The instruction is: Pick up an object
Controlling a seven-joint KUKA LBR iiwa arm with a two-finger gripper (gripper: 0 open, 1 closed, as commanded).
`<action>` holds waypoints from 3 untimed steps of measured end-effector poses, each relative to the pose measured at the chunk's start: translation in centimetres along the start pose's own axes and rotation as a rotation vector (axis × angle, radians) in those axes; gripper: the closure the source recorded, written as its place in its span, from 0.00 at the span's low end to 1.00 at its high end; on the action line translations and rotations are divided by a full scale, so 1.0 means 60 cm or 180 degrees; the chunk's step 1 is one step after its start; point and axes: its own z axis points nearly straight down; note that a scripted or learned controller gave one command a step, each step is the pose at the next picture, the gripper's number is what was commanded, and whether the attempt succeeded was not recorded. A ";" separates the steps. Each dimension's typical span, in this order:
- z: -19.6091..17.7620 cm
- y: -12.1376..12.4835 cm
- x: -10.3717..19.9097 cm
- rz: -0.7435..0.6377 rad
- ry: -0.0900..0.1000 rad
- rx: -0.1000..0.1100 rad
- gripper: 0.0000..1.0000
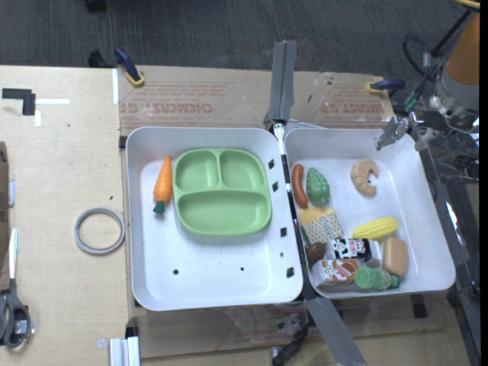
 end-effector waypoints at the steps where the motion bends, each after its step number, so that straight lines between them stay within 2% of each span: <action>1: 0.184 -0.043 0.029 -0.0532 0.0000 -0.0002 0.00; 2: 0.168 -0.042 0.028 -0.0527 -0.0003 -0.0007 1.00; 3: 0.014 -0.044 0.098 -0.0868 -0.0001 -0.0005 1.00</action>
